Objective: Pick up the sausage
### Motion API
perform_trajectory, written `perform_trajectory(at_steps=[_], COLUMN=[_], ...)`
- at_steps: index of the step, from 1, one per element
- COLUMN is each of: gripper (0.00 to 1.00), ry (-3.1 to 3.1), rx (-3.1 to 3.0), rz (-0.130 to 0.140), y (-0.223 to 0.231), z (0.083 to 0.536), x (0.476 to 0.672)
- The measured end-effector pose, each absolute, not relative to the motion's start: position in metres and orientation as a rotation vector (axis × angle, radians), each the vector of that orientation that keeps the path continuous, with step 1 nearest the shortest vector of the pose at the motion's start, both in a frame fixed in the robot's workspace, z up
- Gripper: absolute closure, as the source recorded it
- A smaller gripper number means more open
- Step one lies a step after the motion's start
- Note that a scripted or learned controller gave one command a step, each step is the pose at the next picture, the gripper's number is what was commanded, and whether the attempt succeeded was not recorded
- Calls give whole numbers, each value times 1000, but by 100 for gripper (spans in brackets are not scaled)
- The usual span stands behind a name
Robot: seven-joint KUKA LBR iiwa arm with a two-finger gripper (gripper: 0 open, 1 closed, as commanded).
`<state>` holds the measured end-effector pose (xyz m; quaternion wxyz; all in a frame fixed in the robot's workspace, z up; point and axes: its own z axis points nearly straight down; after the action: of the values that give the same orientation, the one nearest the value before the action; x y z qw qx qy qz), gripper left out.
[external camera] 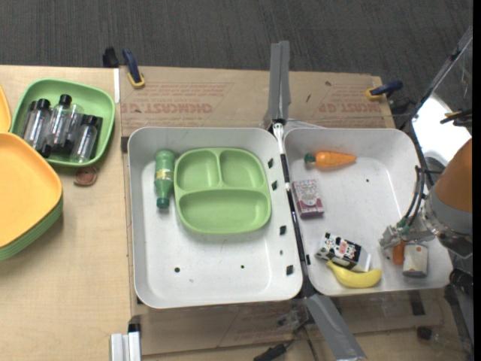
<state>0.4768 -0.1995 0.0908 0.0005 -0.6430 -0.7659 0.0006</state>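
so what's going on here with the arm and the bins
The robot arm has reached into the right bin from the right, and its hand is low in the near right corner, right at a small orange and white item that may be the sausage. A grasp can't be confirmed from this view. A banana, a carrot and two small packs lie elsewhere in that bin; the left bin holds a green tray and bottle.

My two bins (pixel 150 224) are white. In the left one I see a pale green divided plate (pixel 222 189) and a green bottle (pixel 164 177); in the right, an orange carrot (pixel 331 159), a yellow banana (pixel 356 277), a black-and-white spotted packet (pixel 343 249) and a pink-patterned box (pixel 308 198).
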Motion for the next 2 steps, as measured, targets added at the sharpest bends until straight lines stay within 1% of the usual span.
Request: perform_trajectory(at_steps=[1, 2], gripper=[100, 100], ry=[-2386, -2504], rx=[-2046, -1892], rz=[-1, 2], y=[-104, -142], z=[119, 91], x=[478, 477])
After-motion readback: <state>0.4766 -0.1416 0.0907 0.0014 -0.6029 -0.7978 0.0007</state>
